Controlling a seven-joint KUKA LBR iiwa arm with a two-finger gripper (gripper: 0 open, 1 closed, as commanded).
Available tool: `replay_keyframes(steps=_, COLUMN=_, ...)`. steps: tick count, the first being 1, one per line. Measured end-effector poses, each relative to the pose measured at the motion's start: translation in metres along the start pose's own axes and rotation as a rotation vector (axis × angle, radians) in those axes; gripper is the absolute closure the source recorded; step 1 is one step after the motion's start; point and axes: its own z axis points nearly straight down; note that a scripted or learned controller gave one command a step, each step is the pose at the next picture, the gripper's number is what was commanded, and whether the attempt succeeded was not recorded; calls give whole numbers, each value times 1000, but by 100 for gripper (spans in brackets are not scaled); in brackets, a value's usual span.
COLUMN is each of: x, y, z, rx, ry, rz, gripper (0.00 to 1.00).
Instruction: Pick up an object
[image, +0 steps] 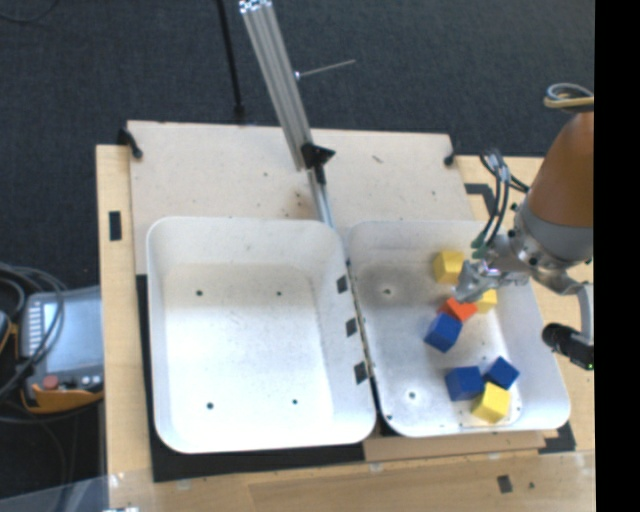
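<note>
Blocks lie scattered in the right bin (400, 405), all in its right half; a yellow block (447, 265) sits highest, near the far wall; an orange block (461, 310) lies just below it, touching or nearly touching the top of a tilted blue block (442, 332); a small yellow piece (488, 297) shows just right of the orange one; further toward the near rim a second blue block (463, 382), a third blue block (502, 373) and a second yellow block (492, 403) crowd together, the yellow one close against the bin's near-right rim. The pincer (478, 280) hangs over the upper group, between the first yellow block and the orange one, its tip just above the orange block; whether it is spread or closed cannot be told, and nothing can be seen gripped in it. The arm (562, 190) enters from the right over the bin's right wall. The right bin's left half is bare floor, giving open room up to the shared edge; the left bin (160, 300) lies alongside, its walls touching the right bin's at the middle. A slanted metal rail (285, 90) crosses the far tabletop (200, 165) and ends near the bins' joint.
</note>
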Motion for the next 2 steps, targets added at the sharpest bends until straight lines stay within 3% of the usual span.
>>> replay_keyframes(steps=2, x=105, y=-17, z=-10, rx=1, ry=2, rz=-1, gripper=100)
